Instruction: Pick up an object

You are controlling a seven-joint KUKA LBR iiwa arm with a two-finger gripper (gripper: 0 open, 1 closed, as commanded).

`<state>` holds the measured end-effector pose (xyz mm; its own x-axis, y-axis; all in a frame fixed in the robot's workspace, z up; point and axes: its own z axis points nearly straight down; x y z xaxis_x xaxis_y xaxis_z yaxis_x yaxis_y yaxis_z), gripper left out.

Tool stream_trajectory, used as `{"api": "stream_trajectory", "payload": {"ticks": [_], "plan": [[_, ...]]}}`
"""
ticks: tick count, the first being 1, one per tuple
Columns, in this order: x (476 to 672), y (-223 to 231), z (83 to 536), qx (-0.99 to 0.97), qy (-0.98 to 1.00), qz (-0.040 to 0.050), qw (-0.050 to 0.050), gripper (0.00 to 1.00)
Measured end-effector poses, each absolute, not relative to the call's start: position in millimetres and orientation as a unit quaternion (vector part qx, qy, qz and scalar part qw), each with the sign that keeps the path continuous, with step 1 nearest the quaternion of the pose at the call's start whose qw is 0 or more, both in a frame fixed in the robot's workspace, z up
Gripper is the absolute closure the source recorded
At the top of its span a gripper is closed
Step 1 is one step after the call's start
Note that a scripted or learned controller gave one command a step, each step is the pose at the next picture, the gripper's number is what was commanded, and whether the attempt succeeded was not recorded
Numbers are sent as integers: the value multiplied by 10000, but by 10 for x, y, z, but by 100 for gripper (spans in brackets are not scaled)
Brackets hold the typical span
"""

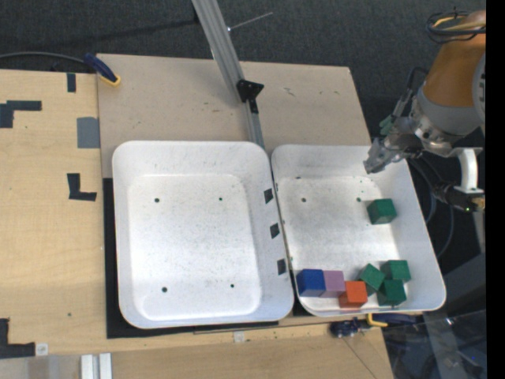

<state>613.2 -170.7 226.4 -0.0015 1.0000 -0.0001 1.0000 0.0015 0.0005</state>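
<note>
A lone green block point(382, 211) lay in the right bin point(331, 212), toward its right side and apart from the other pieces. The rest sat gathered along that bin's near edge: a blue block point(311, 282), a pale purple block point(334, 281) touching it, an orange block point(355, 293) just beside that, and three more green blocks point(387, 279) bunched at the near right corner.

The gripper point(377, 159) hung over the far right corner of the right bin, above and a little left of the lone green block and clear of it. Nothing could be seen between its tips, and whether the claw stood open or closed could not be told from this slant. The arm point(454, 77), grey with its orange band, reached in from the right.

The left bin point(189, 227) sat beside the right one, their rims touching. A slanted metal rail point(225, 50) ran down from the top to the gap between the bins.
</note>
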Motion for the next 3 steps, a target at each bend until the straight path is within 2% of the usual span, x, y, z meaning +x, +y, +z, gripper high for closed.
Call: {"api": "stream_trajectory", "payload": {"ticks": [3], "plan": [[5749, -10, 2130, 7045, 7097, 0, -18, 100]]}}
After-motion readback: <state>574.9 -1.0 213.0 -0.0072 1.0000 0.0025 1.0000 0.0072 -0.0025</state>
